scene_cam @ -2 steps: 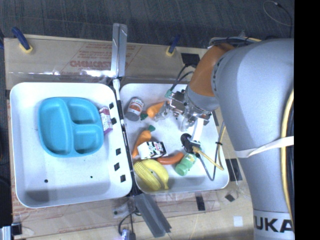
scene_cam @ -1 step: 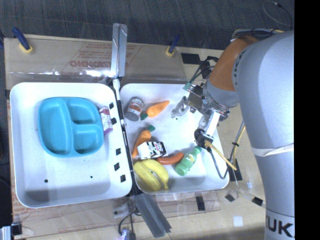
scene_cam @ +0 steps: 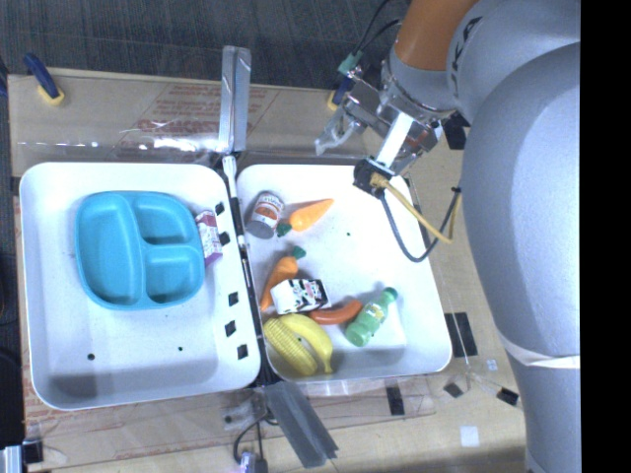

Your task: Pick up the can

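No lettering is legible: the can's (scene_cam: 264, 213) label, the black-and-white carton (scene_cam: 299, 294) and faint red print on the tabletop (scene_cam: 187, 106) are all too blurred to read.

The arm (scene_cam: 523, 166) is a bulky, smooth, light-grey casing with rounded segments. An orange band (scene_cam: 439, 13) rings it above the wrist. Below that sits a cluster of metal brackets and dark fittings, with thin black cables looping off it and a yellowish cable (scene_cam: 426, 222) trailing loose.
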You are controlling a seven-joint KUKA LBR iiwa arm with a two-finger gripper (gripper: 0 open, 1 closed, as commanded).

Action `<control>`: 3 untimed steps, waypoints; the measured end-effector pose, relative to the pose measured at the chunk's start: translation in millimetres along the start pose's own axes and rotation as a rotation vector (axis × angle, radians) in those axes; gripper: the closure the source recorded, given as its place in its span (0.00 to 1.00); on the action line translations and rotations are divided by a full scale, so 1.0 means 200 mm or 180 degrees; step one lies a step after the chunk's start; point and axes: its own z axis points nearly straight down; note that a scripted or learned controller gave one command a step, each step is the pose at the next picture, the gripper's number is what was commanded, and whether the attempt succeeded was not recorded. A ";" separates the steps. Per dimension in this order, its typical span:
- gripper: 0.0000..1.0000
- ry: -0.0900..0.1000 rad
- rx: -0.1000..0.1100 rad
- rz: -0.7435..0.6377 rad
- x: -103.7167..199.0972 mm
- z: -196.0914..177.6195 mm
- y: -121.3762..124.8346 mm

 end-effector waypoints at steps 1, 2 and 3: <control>0.00 -0.0011 0.0016 0.0303 0.31 0.50 -0.20; 0.00 -0.0009 0.0017 0.0037 0.30 0.58 -0.20; 0.00 -0.0001 -0.0002 0.0126 -0.18 -0.24 -0.35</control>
